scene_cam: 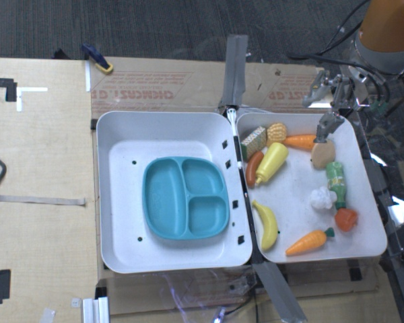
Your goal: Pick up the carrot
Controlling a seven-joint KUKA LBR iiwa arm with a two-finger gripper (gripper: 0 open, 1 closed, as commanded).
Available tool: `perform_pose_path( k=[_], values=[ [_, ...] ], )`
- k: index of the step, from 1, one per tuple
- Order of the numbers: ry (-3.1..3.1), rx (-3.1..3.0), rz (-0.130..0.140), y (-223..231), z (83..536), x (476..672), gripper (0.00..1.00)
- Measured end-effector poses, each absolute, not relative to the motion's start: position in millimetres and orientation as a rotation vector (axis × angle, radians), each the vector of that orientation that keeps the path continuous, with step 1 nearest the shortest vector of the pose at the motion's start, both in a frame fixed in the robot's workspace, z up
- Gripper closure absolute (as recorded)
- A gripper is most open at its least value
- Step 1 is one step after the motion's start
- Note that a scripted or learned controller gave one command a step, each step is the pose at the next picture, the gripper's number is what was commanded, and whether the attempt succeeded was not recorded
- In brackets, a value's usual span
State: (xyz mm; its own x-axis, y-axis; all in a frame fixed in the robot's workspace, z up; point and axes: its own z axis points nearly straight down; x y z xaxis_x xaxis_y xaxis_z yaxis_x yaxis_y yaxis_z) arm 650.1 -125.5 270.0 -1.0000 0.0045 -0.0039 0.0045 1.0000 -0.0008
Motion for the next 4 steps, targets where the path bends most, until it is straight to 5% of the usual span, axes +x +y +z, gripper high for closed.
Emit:
perform_pose_path(
  k=[1,2,3,4],
  values=[
    [3.133,0.167,-0.001,-123,196,658.1,0.0],
    [3.127,0.269,-0.001,-173,123,654.5,0.0],
    [3.101,0.465,-0.001,-196,95,656.1,0.0],
    [3.06,0.681,-0.001,-172,132,654.4,0.0]
  ],
)
